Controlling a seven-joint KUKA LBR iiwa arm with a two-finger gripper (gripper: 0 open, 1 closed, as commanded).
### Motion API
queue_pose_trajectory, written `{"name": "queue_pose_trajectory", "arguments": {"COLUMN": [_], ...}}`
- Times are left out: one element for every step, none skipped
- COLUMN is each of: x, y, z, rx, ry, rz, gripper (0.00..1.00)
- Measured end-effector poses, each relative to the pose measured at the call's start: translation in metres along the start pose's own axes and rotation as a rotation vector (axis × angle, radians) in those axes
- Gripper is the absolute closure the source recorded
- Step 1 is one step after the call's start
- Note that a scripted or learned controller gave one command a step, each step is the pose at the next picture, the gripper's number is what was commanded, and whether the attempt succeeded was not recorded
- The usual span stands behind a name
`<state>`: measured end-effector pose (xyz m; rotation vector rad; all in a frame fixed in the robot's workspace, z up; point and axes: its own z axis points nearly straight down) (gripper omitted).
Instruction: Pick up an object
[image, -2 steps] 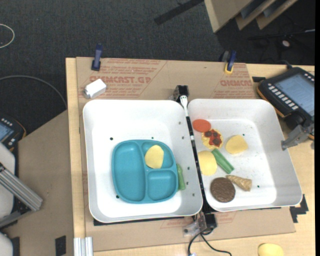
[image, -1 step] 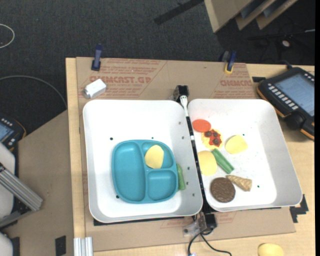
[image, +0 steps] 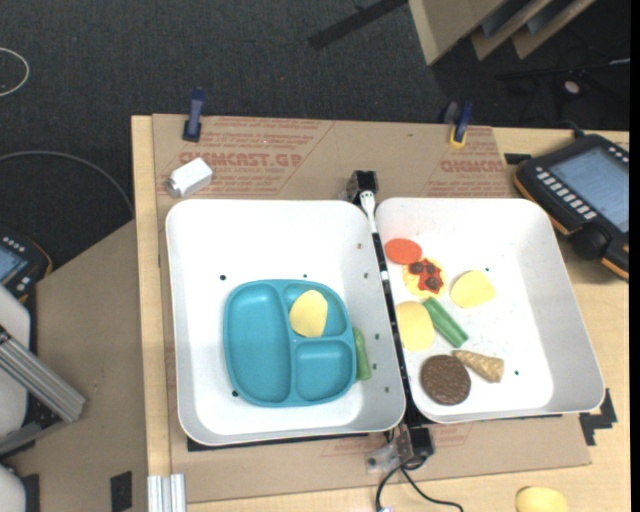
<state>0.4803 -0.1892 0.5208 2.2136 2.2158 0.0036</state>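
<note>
Two shallow white bins sit side by side on a cardboard-covered surface (image: 300, 160), seen from above. Whether the tool is wide or narrow cannot be told. The left bin (image: 190, 300) holds a blue divided tray (image: 260, 345); a yellow oval piece (image: 309, 313) lies in the tray's upper right compartment, and a thin green piece (image: 361, 355) lies against the tray's right edge. The right bin (image: 540, 300) holds a loose cluster of play-food items near its left wall: an orange-red disc (image: 403, 250) at the top, a small red and dark item (image: 426, 272) just below it, a round yellow piece (image: 472, 289) to that item's right, a pale yellow piece (image: 414, 325) touching a green stick (image: 445, 322), and, lowest, a brown round disc (image: 444, 379) just beside a tan wedge (image: 480, 365). On the cardboard above the left bin lies a small white block (image: 190, 177). A handheld control pendant (image: 585, 190) rests beyond the right bin's upper right corner.
</note>
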Motion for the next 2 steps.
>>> {"name": "queue_pose_trajectory", "arguments": {"x": [-0.032, 0.001], "y": [-0.008, 0.016], "z": [0.358, 0.189], "rx": [0.024, -0.012], "ry": [0.011, -0.001], "rz": [0.004, -0.006], "gripper": [1.00, 1.00]}}
